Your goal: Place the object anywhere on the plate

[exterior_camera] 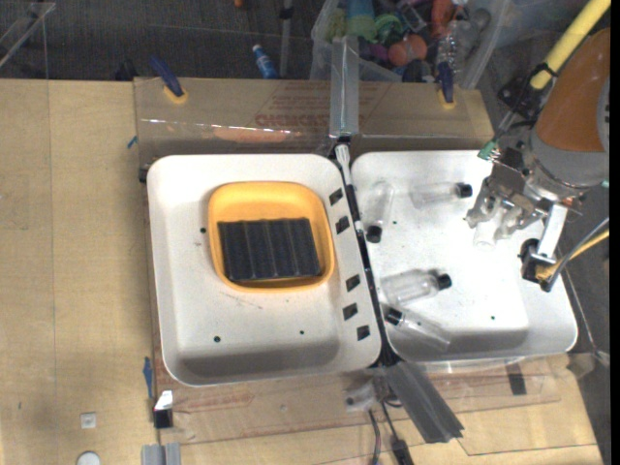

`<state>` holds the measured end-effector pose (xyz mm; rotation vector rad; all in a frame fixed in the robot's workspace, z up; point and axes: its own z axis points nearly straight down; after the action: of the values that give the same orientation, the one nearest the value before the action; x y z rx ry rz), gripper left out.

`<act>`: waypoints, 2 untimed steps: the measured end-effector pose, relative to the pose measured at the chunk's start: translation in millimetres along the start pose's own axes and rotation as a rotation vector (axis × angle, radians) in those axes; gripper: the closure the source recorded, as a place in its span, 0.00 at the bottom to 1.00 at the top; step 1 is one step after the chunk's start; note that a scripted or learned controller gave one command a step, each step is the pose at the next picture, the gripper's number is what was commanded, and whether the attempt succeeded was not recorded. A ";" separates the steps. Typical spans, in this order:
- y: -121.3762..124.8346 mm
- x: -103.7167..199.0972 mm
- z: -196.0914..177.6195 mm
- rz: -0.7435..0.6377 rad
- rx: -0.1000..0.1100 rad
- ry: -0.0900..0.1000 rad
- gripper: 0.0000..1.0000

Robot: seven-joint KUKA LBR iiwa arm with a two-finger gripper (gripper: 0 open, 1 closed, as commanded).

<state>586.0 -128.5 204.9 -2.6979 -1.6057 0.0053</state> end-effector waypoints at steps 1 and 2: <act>57.2 27.1 13.3 -0.161 -0.004 0.001 1.00; 66.3 48.8 -9.6 -0.403 -0.007 0.001 1.00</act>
<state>667.6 -117.2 214.2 -2.3256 -2.1166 -0.0019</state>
